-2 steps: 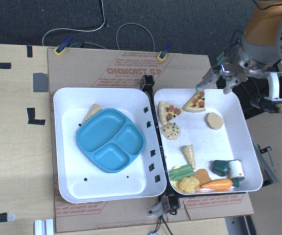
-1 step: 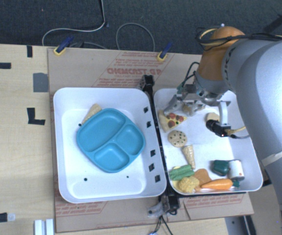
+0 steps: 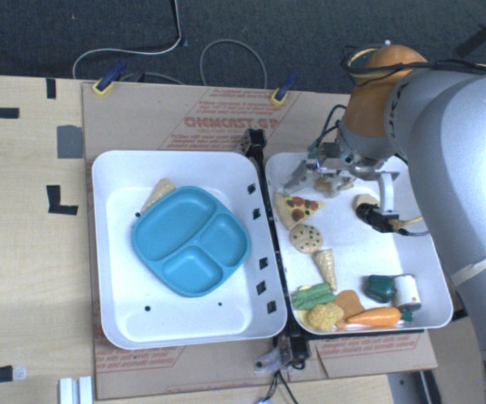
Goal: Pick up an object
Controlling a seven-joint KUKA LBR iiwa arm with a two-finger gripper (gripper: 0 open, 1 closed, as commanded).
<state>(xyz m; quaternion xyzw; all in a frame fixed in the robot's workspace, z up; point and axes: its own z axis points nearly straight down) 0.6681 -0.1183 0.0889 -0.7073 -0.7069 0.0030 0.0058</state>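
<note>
two shallow white bins sit side by side on the worktop; the tool (image 3: 327, 172) hangs over the far end of the right bin (image 3: 432, 268), and whether it is spread or closed, or has hold of anything, cannot be told. the flat toy pizza slice (image 3: 295, 209) lies just beside it, toward the bins' shared wall, its long axis running roughly along that wall. the room is tight: a round speckled cookie (image 3: 307, 238) follows close, while the blue divided plastic plate (image 3: 192, 240) fills the left bin (image 3: 112, 251).
</note>
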